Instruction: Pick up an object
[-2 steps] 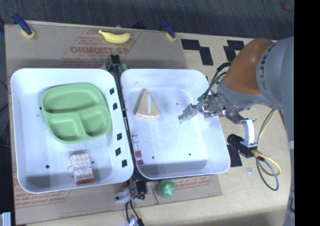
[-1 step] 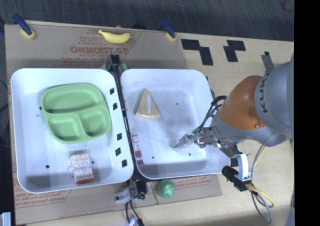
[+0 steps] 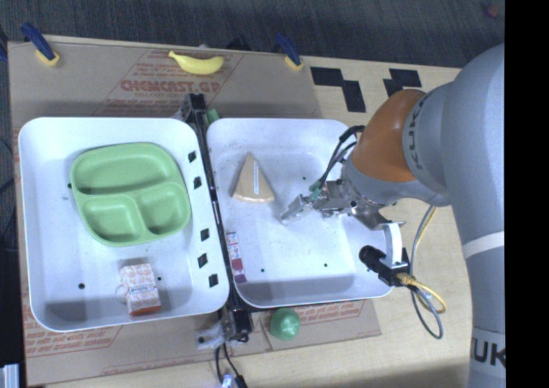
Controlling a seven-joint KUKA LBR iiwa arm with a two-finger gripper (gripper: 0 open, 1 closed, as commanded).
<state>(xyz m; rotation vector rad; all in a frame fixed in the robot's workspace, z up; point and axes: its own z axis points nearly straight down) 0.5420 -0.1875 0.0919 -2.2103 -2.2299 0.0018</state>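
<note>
The bench is a flat brown cardboard-covered surface (image 3: 257, 77) printed with red lettering and black squares. Directly on it sit two shallow white plastic bins side by side: the right-hand white bin (image 3: 257, 279) lies beneath the two-finger metal gripper (image 3: 296, 206), and the left-hand white bin (image 3: 43, 206) is well away on the far side of the divider from it. A yellow plastic banana (image 3: 197, 61) rests on the cardboard beyond the bins, far from the gripper. A small green ball (image 3: 284, 323) lies on the cardboard just outside the right bin's near edge.
</note>
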